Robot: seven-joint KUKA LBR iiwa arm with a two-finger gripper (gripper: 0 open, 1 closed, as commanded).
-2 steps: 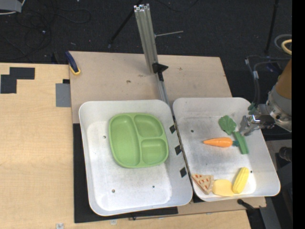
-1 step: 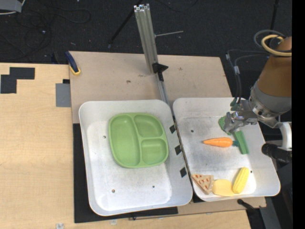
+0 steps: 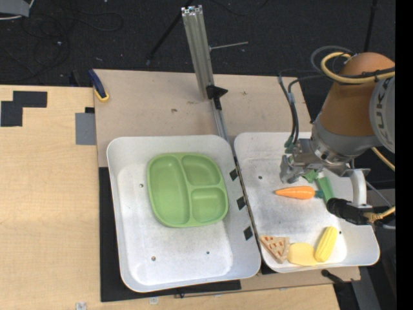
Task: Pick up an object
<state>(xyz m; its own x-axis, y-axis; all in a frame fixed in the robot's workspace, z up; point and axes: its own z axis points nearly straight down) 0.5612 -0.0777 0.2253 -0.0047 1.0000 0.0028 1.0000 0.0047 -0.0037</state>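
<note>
The hand (image 3: 295, 172) hangs over the carrot (image 3: 295, 193); I cannot tell its grip. Drop straight down, then squeeze gently.

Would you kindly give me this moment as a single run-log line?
gripper: low in right bin, just above carrot | nothing seen held | corn, waffle slice at near edge | green tray in left bin

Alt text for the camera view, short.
The gripper hangs over the right bin, just above a toy carrot; corn, a waffle piece and a yellow item lie nearer. The left bin holds a green divided plate.
</note>
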